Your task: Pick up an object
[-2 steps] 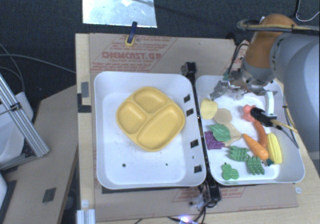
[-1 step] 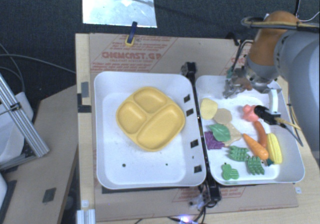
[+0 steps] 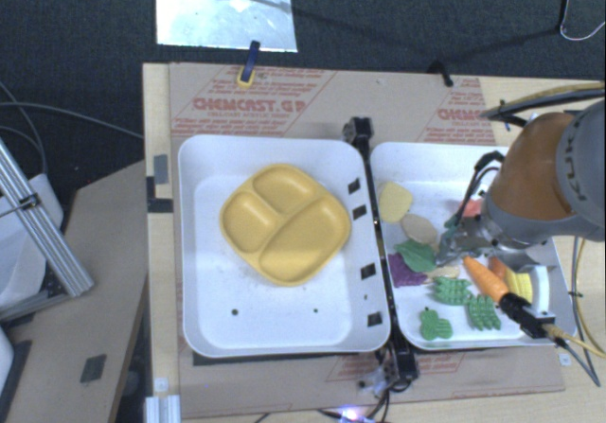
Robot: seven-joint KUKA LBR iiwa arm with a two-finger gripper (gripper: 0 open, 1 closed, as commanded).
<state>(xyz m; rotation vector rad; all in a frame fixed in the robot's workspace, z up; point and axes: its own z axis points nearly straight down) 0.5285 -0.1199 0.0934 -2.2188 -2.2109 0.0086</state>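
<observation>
The hand (image 3: 453, 246) hangs low in the right bin (image 3: 431, 164), but I cannot tell what it is doing. Just below it lie the orange carrot (image 3: 485, 278), a yellow corn (image 3: 524, 281) and three small green toys (image 3: 454, 291). Beside it sit a green leaf (image 3: 414, 254), a purple piece (image 3: 405, 271), a tan piece (image 3: 418, 227) and a yellow piece (image 3: 395, 198). The left bin (image 3: 208, 312) holds a yellow plate (image 3: 285, 222). Both bins sit on the table (image 3: 312, 95).
</observation>
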